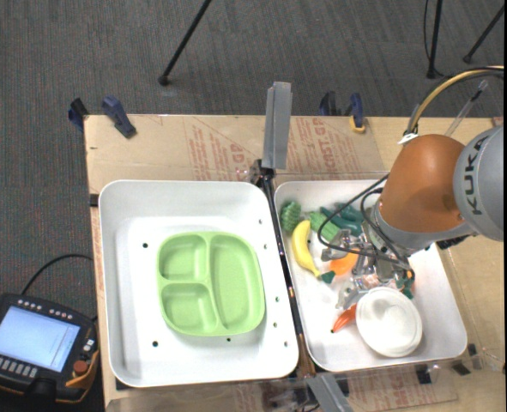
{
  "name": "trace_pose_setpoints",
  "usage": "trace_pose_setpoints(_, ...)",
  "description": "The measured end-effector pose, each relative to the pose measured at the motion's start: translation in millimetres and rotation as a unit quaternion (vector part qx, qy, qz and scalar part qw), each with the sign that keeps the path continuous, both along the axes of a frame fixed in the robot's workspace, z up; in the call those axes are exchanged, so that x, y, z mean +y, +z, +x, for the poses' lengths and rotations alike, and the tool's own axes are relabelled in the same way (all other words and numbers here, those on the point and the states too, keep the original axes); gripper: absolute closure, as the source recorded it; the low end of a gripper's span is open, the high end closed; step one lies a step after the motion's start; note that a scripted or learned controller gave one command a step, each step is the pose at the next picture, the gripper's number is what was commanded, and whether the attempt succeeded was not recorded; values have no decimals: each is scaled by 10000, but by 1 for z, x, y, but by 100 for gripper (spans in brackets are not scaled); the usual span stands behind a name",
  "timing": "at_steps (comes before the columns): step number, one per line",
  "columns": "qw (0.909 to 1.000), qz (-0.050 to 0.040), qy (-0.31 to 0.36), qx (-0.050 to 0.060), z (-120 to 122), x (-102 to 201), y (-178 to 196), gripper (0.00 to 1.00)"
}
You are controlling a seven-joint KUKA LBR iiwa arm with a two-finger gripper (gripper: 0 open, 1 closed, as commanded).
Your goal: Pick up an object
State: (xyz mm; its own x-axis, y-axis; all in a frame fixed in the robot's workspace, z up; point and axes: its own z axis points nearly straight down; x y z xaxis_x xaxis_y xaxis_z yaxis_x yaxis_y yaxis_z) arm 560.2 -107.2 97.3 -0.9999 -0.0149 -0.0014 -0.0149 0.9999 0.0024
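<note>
Over the right bin (455, 323), the grey arm (493, 187) reaches in from the right edge, its orange band (420, 183) bulging above the wrist and cables looping off it; the wrist points down and leftward, setting the gripper (366, 269) low among the toys; whether it is parted or closed cannot be told, since metal parts and clutter hide it. Just left of the gripper lies a yellow banana (303, 245), curved along the bin's left wall; green toy pieces (332, 221) sit behind it; an orange, carrot-like piece (341, 265) lies right by the gripper, another reddish piece (345, 320) nearer the front; a white bowl (390, 322) rests upright just below the gripper. In the left bin (124, 230) lies a green divided plate (210, 283), flat and central.
</note>
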Motion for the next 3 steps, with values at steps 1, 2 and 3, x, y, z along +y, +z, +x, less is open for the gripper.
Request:
trace_pose_setpoints(1,10000,2,30,-13,1,2,10,100)
trace_pose_setpoints(2,10000,4,36,-11,1,2,10,0)
trace_pose_setpoints(3,9973,-6,-735,-3,20,12,-10,0)
